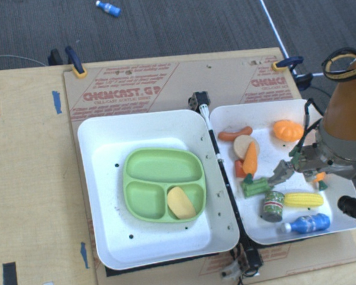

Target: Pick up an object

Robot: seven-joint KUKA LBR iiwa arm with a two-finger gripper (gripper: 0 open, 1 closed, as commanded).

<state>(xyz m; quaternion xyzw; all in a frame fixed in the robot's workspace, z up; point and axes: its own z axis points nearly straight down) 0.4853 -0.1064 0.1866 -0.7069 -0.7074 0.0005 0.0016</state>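
Note:
My gripper [281, 173] hangs low over the middle of the right bin [326, 107], reaching in from the right under the orange-banded wrist. Its tip is just right of a green toy vegetable [255, 188] and above a small tin can [273, 206]. A carrot [250, 157], a beige slice [242, 145] and a red sausage [235, 134] lie to its upper left. An orange fruit [288, 130] sits at the back. A corn cob [304, 200] and a blue bottle [308, 224] lie along the front. Nothing is visibly held.
The left bin [99, 178] bears a green divided plate [161, 166] with a yellow potato-like piece [180, 202] in its lower right compartment. A black clamp [199, 100] stands between the bins at the back. The arm's body hides the right bin's far right side.

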